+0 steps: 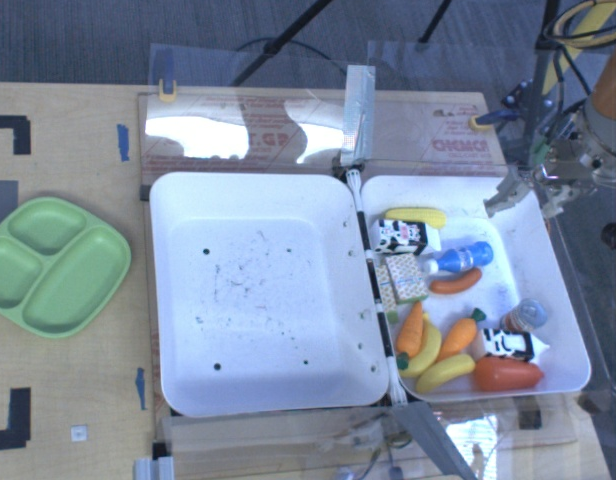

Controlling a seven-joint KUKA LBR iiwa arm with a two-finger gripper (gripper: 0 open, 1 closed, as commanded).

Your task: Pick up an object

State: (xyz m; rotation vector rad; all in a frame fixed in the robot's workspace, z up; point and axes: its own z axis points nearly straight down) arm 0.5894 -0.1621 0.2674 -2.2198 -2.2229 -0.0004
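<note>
Gripper (528,193) at right bin's (573,308) far-right rim; fingers spread wide, nothing between them. Arm cut off by frame edge. Below-left of fingers: blue bottle (460,259), sausage (455,283). Farther: carrots (435,334), half-hidden tomato (507,373).

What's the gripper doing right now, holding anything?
Gripper: open, holding nothing, above the top right corner of the right bin.
</note>
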